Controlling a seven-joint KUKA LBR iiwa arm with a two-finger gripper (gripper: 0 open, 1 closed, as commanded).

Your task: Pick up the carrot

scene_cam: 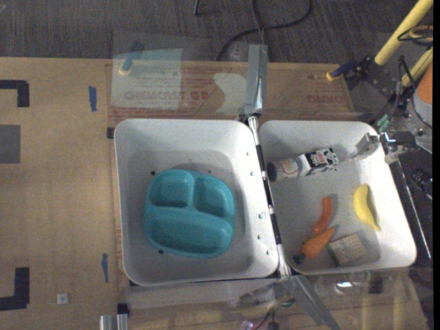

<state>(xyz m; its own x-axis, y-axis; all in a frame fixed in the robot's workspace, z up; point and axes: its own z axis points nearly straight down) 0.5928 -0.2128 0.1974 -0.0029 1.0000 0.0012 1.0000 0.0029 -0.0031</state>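
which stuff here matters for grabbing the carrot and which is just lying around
For the job: carrot, gripper, right bin.

Just lying about: banana, orange pepper, milk carton, sponge, teal plate, left bin.

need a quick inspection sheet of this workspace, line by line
surface: two white bins side by side on a brown bench; left bin, right bin.
job's things: carrot lies in the right bin near its front edge, beside a small tan block; untouched.
clutter: teal divided plate in the left bin; in the right bin an orange pepper, a banana and a small milk carton on its side.
hand: at the right bin's far right corner, away from the carrot; nothing seen in it.
cables: black cable looped on the floor behind the bench.
surroundings: grey carpet, blue tape marks on the bench.
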